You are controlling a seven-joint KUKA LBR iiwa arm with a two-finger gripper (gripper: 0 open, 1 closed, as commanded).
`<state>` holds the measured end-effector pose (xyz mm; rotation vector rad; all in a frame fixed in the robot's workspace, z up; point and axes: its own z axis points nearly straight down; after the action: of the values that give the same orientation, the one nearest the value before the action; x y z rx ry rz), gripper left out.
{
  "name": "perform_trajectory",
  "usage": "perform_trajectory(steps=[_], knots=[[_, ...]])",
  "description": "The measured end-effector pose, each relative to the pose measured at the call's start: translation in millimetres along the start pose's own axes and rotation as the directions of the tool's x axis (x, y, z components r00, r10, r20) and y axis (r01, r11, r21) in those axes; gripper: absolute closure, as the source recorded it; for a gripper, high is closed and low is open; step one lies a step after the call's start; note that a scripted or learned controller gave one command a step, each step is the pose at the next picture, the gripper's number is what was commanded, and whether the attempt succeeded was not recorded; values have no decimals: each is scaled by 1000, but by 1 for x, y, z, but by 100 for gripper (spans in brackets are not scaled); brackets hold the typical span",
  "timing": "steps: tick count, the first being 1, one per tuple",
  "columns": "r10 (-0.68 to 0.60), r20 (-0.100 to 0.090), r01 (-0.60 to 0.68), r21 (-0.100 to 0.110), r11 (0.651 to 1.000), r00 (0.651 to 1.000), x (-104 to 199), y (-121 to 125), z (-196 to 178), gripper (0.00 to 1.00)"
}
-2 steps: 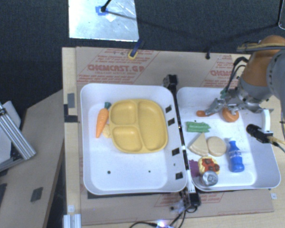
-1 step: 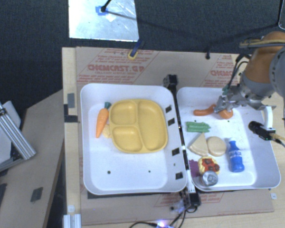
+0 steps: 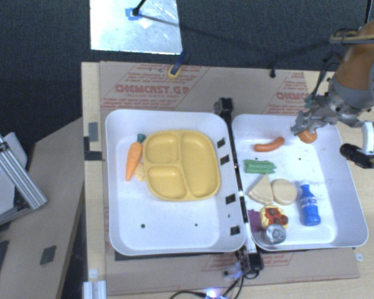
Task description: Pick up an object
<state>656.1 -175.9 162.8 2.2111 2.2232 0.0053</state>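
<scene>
**A:** We join it with the arm in from the right, the claw (image 3: 306,128) hanging over the far right corner of the right bin (image 3: 349,192) — and there's an orange round object (image 3: 308,136) right at its tip.

**B:** Is it clamped on that thing, though?

**A:** Can't tell from here. The orange piece sits directly under the tip, touching or nearly so, but whether it's gripped, or merely lying on the bin floor beneath, I can't say.

**B:** Makes sense as a target — it's off by itself near the far edge, apart from the clutter.

**A:** Exactly, room to come down around it. Compare the near edge of that bin: a can (image 3: 275,234), a red-and-yellow toy (image 3: 273,215), a round bun (image 3: 285,192) and a wedge of sandwich (image 3: 260,189) all packed together, with a blue bottle (image 3: 309,205) just beside them.

**B:** And the sausage (image 3: 268,145)?

**A:** Lying loose toward the far left of the right bin, green beans (image 3: 260,166) just nearer than it. Both reachable too, I'd judge.

**B:** The left bin (image 3: 121,229)?

**A:** A yellow divided plate (image 3: 179,165) in the middle, a carrot (image 3: 133,159) leaning against its left rim. The arm's well away from those.

**B:** So the pick's undecided.

**A:** Only a lift would show whether the orange piece comes along.
</scene>
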Motion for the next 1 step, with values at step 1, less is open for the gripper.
perform_trajectory(steps=[1], knots=[[-1,-1,1,-2,1000,1000,9,6,-60,100]])
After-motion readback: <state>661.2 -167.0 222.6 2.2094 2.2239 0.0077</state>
